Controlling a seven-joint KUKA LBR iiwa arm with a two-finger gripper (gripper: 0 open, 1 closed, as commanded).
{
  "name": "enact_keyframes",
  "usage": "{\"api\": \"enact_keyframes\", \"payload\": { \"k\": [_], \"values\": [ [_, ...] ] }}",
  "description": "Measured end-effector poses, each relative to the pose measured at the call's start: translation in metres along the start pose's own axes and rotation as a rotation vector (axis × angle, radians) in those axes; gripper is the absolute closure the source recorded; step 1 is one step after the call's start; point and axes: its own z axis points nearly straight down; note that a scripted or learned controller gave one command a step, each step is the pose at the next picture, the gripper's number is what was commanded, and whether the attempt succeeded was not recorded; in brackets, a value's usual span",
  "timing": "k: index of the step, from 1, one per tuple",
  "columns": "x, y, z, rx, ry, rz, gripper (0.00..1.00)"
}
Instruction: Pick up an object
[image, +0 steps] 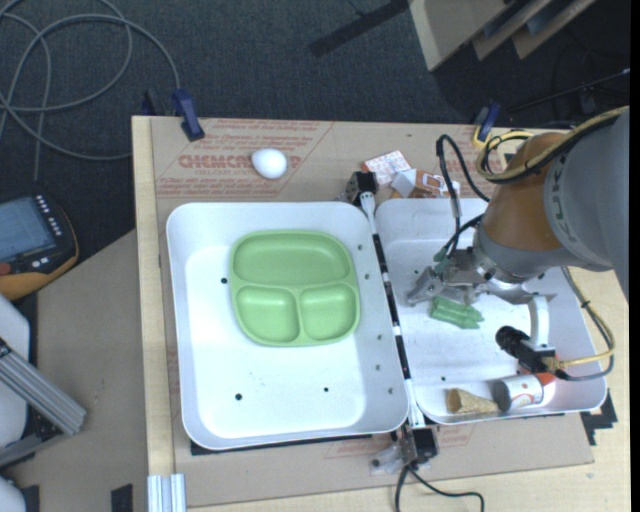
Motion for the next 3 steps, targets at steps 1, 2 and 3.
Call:
{"api": "enact_keyframes", "payload": {
  "k": [1, 2, 3],
  "values": [
    [0.000, 0.000, -0.010, -0.002, -0.001, 0.000, 1.00],
    [0.000, 0.000, -0.010, -0.001, 0.000, 0.001, 0.00],
    [-0.017, -0.063, 0.000, 0.002, 0.000, 0.002, 0.00]
  ]
}}
